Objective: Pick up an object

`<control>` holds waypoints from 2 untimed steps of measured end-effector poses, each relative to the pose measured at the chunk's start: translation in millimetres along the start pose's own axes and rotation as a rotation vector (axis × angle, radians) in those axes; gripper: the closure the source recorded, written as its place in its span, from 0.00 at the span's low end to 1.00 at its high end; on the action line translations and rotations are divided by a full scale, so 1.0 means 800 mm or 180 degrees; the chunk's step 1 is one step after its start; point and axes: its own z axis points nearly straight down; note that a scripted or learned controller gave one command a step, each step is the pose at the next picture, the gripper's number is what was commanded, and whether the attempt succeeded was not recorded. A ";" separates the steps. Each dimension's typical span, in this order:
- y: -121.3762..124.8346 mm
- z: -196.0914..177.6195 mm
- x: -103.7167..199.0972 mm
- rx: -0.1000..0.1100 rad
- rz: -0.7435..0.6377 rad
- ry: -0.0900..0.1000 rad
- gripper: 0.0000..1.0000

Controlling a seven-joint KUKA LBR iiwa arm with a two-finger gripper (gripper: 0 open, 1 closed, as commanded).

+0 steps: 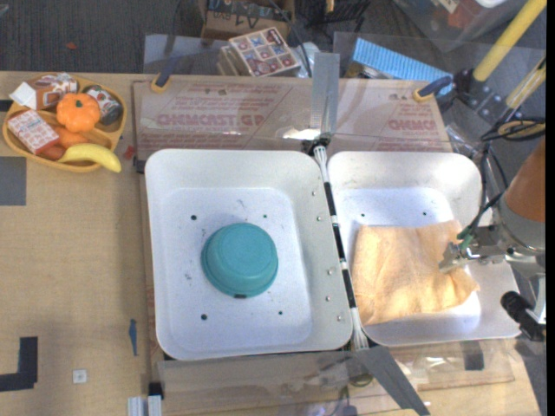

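Most of the arm (527, 206) is cut off at the right edge, and the gripper (455, 256) is too small and blurry to tell how it's set. It sits at the right edge of the yellow cloth (408, 271) in the right bin (403, 176) (touching it, looks like). The teal bowl (240, 259) is upside down in the left bin (230, 167), well apart.

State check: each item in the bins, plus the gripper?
teal bowl: upside down, in the middle of the left bin
yellow cloth: spread flat, slightly rumpled, in the right bin
gripper: low at the cloth's right edge
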 end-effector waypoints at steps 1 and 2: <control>-0.027 -0.002 0.010 0.0002 0.0258 0.0000 1.00; 0.056 -0.064 0.068 -0.0012 -0.0573 -0.0010 1.00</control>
